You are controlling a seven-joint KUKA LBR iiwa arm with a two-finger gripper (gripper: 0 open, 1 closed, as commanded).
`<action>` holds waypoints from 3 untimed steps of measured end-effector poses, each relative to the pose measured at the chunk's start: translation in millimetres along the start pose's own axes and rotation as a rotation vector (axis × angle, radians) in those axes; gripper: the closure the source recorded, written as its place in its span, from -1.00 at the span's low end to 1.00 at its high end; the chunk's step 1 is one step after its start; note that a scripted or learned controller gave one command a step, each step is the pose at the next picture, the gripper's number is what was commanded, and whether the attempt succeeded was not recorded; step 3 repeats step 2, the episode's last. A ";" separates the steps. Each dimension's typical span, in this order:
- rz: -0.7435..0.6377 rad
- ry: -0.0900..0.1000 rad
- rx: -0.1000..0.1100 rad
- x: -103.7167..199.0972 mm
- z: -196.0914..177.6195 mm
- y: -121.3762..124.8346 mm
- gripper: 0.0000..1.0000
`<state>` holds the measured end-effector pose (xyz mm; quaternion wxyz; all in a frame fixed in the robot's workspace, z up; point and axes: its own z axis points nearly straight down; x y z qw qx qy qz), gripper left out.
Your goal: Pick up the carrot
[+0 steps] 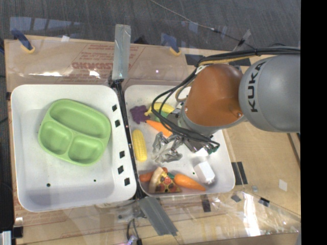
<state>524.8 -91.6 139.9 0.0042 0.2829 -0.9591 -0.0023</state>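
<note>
The gripper [167,149] hangs low inside the right bin [225,160], its metal fingers [161,146] pointing down toward the bin floor; the jaws look slightly spread, with only bare white floor visible between them and nothing pinched there. Just beside the fingers on the camera's left lies a corn cob [139,144], stretched along the bin's left wall and apart from the gripper. Below the fingers, near the bin's bottom edge, the carrot [189,181] lies on its side, its thick end next to a pizza slice [163,181] and its tip pointing toward the camera's right; it is near the gripper but not touching it. A white block [205,171] sits just above the carrot's tip, close to the right of the gripper. Above the fingers, a second orange piece [158,126] pokes out from under the wrist, with a purple toy [138,113] and a yellow item [163,108] beyond it toward the bin's top. The orange band [213,96] and grey arm [271,93] cover the bin's upper right part. In the left bin [30,188], well apart from the gripper, rests a green divided plate [75,131].
</note>
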 end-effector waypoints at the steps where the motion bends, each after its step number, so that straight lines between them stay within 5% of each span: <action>1: 0.115 -0.010 0.007 -39.9 -52.6 56.1 1.00; 3: 0.110 -0.012 0.008 -41.7 -62.7 56.3 1.00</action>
